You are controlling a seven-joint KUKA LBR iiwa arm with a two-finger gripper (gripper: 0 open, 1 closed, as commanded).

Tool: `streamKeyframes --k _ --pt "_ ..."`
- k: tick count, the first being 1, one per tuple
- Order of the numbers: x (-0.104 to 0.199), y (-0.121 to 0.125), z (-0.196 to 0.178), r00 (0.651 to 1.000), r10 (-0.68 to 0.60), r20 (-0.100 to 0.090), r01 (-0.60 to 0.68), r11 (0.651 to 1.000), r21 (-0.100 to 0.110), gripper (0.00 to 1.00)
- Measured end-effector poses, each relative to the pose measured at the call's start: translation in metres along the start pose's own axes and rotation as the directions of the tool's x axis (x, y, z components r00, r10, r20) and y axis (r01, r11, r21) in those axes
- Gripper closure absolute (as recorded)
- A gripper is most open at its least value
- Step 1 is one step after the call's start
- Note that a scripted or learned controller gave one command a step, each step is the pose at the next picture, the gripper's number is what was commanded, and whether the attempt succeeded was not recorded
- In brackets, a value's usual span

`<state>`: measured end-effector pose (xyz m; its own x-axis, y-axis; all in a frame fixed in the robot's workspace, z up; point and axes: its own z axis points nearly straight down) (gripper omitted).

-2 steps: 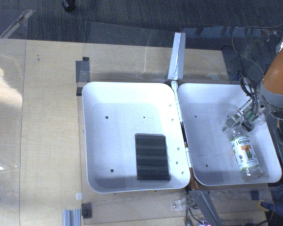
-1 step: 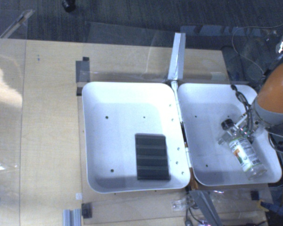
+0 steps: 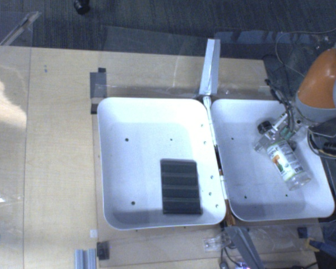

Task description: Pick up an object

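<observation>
A clear plastic bottle (image 3: 285, 162) with an orange and green label lies on its side in the right bin (image 3: 241, 172), slanting from upper left to lower right. My gripper (image 3: 275, 130) hangs low over the bottle's upper left end, close to or touching it. The grey arm with its orange band (image 3: 320, 84) reaches in from the right above it. A black ribbed rectangular block (image 3: 181, 186) lies flat in the left bin (image 3: 134, 150), near that bin's front right.
The two white bins meet at a thin ridge (image 3: 215, 156) in the middle. A grey metal bar (image 3: 209, 67) stands behind that joint. Cables (image 3: 325, 145) trail at the right bin's right rim.
</observation>
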<state>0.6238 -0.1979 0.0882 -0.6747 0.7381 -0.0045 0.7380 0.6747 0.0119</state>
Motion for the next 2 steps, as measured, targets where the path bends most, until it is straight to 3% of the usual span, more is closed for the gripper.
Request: streamKeyframes --k 1,2 --pt "-0.0265 0.0286 0.0009 0.987 0.157 -0.024 -0.157 0.987 0.020 0.00" --pt "-0.0247 0.0324 -0.0089 0.988 0.150 -0.024 -0.150 0.989 0.017 1.00"
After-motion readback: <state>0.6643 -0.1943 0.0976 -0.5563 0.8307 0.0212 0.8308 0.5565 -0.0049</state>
